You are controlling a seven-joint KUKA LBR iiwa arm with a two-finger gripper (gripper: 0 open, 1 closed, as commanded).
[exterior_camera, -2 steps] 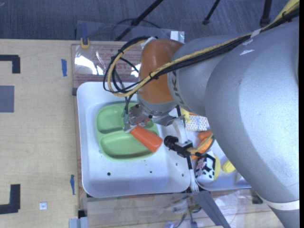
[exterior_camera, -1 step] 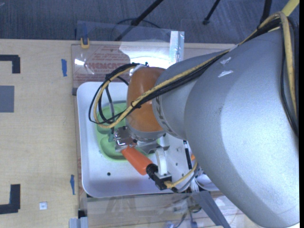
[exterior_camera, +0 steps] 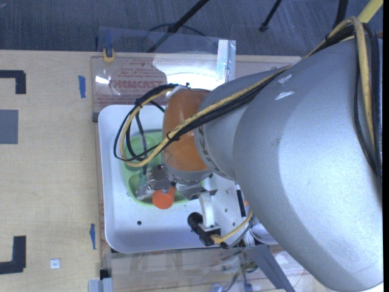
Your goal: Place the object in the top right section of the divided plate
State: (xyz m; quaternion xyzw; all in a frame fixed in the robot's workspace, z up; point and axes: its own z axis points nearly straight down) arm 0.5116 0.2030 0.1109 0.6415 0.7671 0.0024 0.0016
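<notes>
A green divided plate [exterior_camera: 135, 170] lies in the left part of the white bin [exterior_camera: 121, 227], and the arm hides most of it. A small round orange-red object [exterior_camera: 163, 199] sits at the plate's near edge, right under the metal end of my gripper [exterior_camera: 152, 187]. The gripper hangs low over the plate's lower part, touching or almost touching the object. I cannot make out whether the object is between its tips. The grey arm with its orange band [exterior_camera: 182, 132] covers the plate's right side and the bin's right half.
Black and yellow cables [exterior_camera: 130, 135] loop over the plate's left side. A clear plastic wall [exterior_camera: 158, 72] stands behind the bin. A small dark speck [exterior_camera: 139, 223] lies on the bin floor. The wooden bench [exterior_camera: 48, 163] stretches left, with blue tape marks.
</notes>
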